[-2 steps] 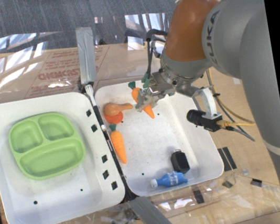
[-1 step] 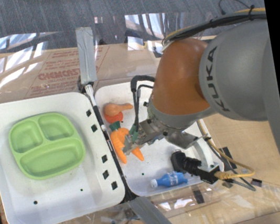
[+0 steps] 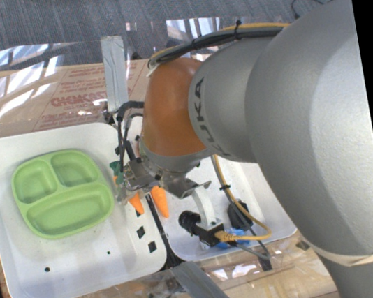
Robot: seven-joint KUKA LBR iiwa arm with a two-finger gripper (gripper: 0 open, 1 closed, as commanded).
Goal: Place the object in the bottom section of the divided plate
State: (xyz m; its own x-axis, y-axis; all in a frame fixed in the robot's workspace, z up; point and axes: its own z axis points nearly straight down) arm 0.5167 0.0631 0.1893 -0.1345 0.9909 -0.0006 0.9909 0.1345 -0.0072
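green divided plate [image 3: 61,194] in left bin [image 3: 17,279] — gripper [image 3: 145,200] beside it

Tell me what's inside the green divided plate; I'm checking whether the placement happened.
All three sections of the green divided plate look bare, including the wide bottom one. It sits in the left bin, fully uncovered by the arm.
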